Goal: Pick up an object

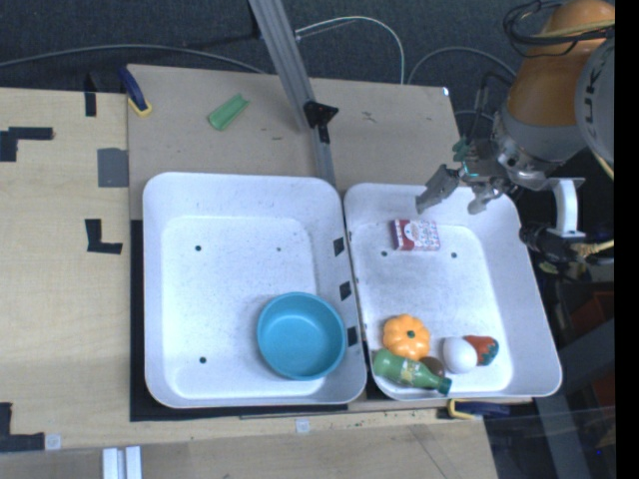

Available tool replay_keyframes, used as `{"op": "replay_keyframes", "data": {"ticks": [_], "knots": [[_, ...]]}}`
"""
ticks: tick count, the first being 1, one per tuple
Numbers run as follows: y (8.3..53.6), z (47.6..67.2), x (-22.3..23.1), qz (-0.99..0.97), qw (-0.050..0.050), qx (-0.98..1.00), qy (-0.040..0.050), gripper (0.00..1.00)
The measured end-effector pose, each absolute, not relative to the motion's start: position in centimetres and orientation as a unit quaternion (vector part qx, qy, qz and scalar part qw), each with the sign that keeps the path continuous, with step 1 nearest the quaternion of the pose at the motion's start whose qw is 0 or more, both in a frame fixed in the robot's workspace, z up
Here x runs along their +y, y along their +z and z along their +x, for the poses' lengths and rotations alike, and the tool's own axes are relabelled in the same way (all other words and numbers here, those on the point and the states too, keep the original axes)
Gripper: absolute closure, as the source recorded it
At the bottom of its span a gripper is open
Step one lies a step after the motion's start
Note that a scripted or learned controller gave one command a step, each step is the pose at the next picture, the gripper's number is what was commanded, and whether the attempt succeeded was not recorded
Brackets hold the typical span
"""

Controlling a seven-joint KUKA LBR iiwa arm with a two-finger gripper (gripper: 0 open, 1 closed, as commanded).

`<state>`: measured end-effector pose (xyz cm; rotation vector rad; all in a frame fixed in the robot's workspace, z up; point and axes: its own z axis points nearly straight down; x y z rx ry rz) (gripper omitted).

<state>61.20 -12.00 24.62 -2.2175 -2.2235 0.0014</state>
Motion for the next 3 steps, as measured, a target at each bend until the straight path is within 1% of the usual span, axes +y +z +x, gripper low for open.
{"op": "replay_keyframes", "data": {"ticks": [1, 2, 3], "knots": [[24.6, 61.2, -12.0, -0.706, 0.001, -0.708, 0.0004, 0.0], [20.2, 61.5, -11.7, -0.706, 0.002, -0.708, 0.0022, 0.0], [15.7, 61.1, -11.5, -0.706, 0.002, -0.708, 0.0023, 0.0]]}}
